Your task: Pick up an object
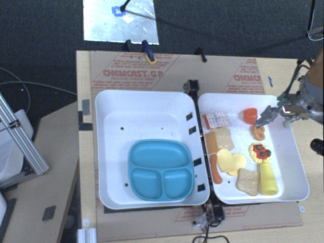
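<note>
Nearest the camera, along the right bin's (298,184) front wall, a slice of toast (247,181) lies beside a yellow bottle (268,179). Up at about 2 o'clock in that bin, the gripper (264,118) reaches in from the right on the grey arm (304,103); whether it grips anything cannot be told, since its tip is small and blurred. Just below that tip, at 6 o'clock from it, lies a small orange piece (259,132), and at 9 o'clock sits a red tomato-like piece (250,116). Farther out at 9 o'clock lies a red-and-white checked packet (217,119). Toward 7 o'clock are a tan cracker (221,138), a yellow cheese slice (231,161) and a sausage (215,168). A yellow disc with red and dark toppings (260,152) lies at 6 o'clock. Well apart at 8 o'clock, the left bin (116,110) holds a blue divided plate (161,169).
</note>
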